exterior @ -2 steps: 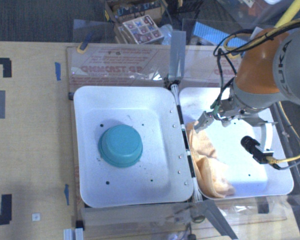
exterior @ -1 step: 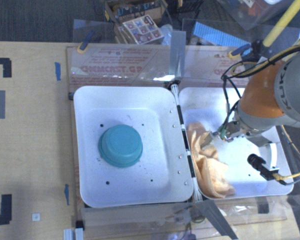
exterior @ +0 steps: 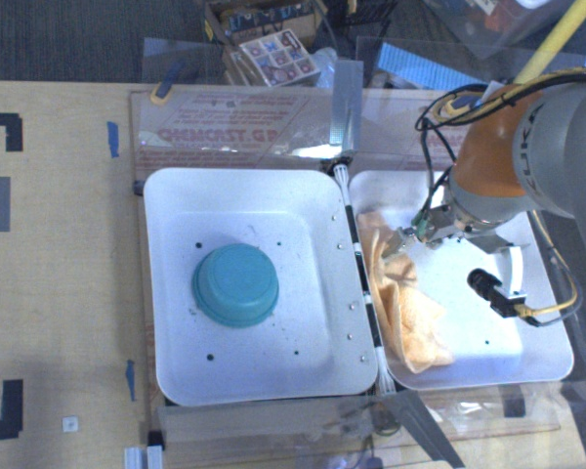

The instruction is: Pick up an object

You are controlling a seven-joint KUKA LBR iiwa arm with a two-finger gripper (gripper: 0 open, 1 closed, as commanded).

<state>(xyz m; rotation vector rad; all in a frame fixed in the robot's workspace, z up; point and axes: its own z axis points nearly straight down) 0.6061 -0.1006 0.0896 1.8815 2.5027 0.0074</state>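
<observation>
Arm [exterior: 527, 154] bent over right bin [exterior: 537, 360] — gripper [exterior: 410, 234] at cloth [exterior: 405, 306]

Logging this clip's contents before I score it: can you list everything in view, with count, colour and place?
Bins: two, white, side by side on the bench.
Bowl: one, teal, upside down in the left bin, left of its middle.
Cloth: one, pale orange, crumpled along the left side of the right bin.
Tape marks: several, blue, on the wooden bench left of the bins.
Clutter: boxes and printed cards, mixed colours, on the floor beyond the bench.
Arm: one, grey with an orange band, reaching over the right bin.
Claw: one, dark, at the cloth's upper edge; whether it grips the cloth is unclear.
</observation>
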